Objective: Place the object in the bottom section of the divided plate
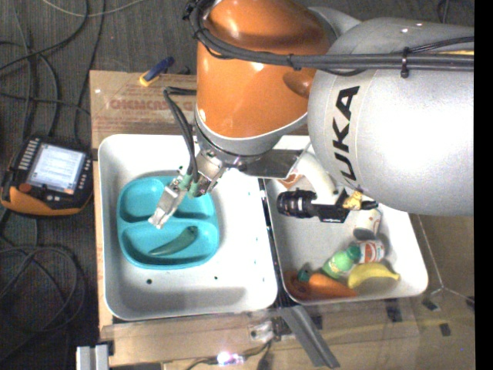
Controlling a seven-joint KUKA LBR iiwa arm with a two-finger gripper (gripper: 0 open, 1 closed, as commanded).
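Locate the left bin (115, 284) in the lower left of the frame; the turquoise divided plate (131, 241) lies flat inside it, toward the bin's upper left. The plate has two smaller sections along its upper edge and one long section along its lower edge. Note the dark green, curved object (177, 241), possibly a pepper or pickle, although the resolution does not allow a firm identification; it lies in that lower section, slightly tilted, with its right end higher in the frame. The gripper (163, 214) sits over the plate near the divider ridge, above and just left of the green object, and its pale fingers (169, 203) point down and to the left. The fingers appear close together, with nothing visible between them, but you cannot tell from this angle exactly how far apart they stand. The arm (385, 114) fills the upper right of the frame, with its orange band (254, 60) at the top centre. In the right bin (420, 272), at the lower right, observe a banana (373, 276), a carrot-like orange item (327, 285), a green bottle (343, 260) and a small can (373, 250), all grouped near the bin's lower edge. A teach pendant (50, 176) rests at the left edge of the frame, and a cardboard sheet (131, 102) lies beyond the bins.
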